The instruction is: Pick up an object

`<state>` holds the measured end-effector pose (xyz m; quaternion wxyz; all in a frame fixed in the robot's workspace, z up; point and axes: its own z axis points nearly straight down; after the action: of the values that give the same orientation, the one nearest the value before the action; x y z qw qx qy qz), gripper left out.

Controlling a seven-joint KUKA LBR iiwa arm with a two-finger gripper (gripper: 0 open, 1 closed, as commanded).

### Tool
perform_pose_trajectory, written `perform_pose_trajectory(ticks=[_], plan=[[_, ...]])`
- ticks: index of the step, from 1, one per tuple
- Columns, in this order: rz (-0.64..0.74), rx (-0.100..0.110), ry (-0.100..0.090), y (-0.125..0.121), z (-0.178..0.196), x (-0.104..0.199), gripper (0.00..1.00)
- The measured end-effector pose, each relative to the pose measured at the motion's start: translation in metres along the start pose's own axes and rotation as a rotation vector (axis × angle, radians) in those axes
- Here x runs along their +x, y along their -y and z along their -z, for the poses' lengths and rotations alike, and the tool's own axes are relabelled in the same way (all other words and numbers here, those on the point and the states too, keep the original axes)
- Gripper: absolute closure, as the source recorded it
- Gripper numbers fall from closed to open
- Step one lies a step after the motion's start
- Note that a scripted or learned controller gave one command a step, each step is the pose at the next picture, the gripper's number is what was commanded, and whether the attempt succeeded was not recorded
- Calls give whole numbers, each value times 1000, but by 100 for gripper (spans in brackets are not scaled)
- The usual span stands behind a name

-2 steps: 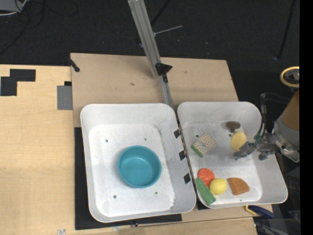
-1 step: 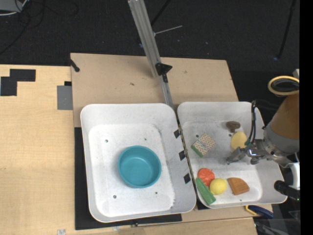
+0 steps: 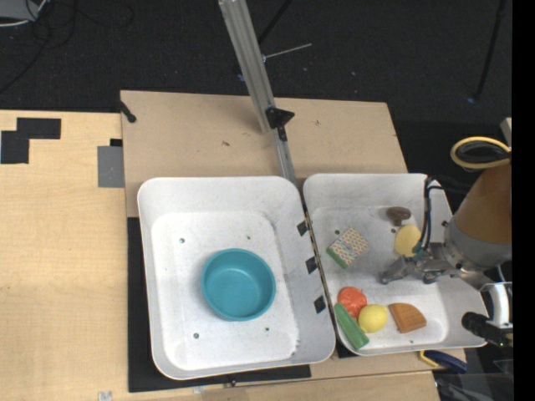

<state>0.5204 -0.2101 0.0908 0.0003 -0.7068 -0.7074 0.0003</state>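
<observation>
**binwatcher:** Quick rundown of the two bins on the worktop [image 3: 67,249]. The left bin [image 3: 167,203] has just one thing in it, a teal bowl [image 3: 239,284], sitting upright roughly mid-bin, a bit toward the near side. The right bin [image 3: 368,190] is where all the small stuff is.

**gripnerd:** What's in the right one exactly?

**binwatcher:** Near the front edge there's a cluster: a red round piece [image 3: 352,298], a yellow ball-ish thing [image 3: 373,317] just beside it, a green stick [image 3: 352,327] lying slanted along the near-left corner and touching that group, and a brown wedge [image 3: 406,317] right of the yellow one. Further back, a patterned tan-and-green packet [image 3: 347,246] sits left of centre, a pale yellow object [image 3: 407,240] is toward the right, and a small dark brownish lump [image 3: 399,215] is behind that, near the back wall.

**gripnerd:** And the end effector?

**binwatcher:** The end effector [image 3: 399,272] is down inside the right bin, reaching in from the right, low over the floor in the gap between the pale yellow object and the brown wedge. The arm [image 3: 489,215] with its orange band is over the bin's right rim. Honestly can't tell whether it's spread or closed from this angle, it's just a grey blur, and I can't make out anything in its grip. The pale yellow object is just behind it, looks close but I can't say if they touch.
</observation>
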Motion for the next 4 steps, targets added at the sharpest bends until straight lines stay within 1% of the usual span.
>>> perform_pose_trajectory(ticks=[1, 2, 3, 4], plan=[[-2, -2, 1, 0, 11, -1, 100], [-1, -5, 1, 0, 73, 0, 100], [-1, -4, 1, 0, 118, -7, 100], [-1, -4, 1, 7, 177, -8, 100]])
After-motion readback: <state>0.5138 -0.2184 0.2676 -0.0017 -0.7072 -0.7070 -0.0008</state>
